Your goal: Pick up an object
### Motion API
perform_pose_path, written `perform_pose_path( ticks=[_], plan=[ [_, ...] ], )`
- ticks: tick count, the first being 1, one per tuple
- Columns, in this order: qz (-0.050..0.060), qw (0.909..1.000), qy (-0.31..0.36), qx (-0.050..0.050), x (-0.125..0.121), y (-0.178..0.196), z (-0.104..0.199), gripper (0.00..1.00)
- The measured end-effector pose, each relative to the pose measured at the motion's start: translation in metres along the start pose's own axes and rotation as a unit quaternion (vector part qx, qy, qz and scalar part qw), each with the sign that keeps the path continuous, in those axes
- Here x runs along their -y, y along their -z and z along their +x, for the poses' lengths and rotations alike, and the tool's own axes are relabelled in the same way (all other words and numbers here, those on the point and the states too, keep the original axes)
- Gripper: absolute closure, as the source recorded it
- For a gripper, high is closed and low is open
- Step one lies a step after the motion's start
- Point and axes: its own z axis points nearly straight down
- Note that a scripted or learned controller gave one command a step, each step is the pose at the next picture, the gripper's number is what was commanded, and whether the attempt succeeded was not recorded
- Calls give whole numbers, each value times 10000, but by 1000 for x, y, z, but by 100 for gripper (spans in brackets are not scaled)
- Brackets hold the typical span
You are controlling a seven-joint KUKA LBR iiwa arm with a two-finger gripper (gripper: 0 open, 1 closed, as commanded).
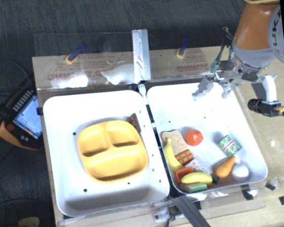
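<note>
My gripper (212,91) hangs over the far right part of the right bin (181,103), with its two fingers spread apart, open, and nothing between them. The toy foods lie well in front of it, in the near half of that bin: a red tomato (194,137), a bread slice (173,136), a banana (170,156), a brown waffle piece (185,157), a green and white carton (229,145), a carrot (224,167), a white egg (240,171) and a second yellow piece (196,179) on a red one (184,173).
In the left bin (64,144) sits a yellow compartment tray (112,150), with a small brown piece (134,121) at its far right corner. A metal post (141,54) stands behind the divider between the bins. A handheld pendant (23,119) lies off the bench at left.
</note>
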Motion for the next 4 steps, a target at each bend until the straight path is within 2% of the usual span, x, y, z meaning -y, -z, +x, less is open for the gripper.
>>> perform_pose_path(
  ticks=[1, 2, 3, 4],
  plan=[
    [-1, 9903, 1393, -2, 48, -102, 19, 0],
    [-68, 9952, 980, 8, 58, -148, 19, 0],
    [-96, 9952, 978, 12, 57, -138, 18, 100],
    [3, 9989, 473, 9, 66, -5, 99, 100]
  ],
)
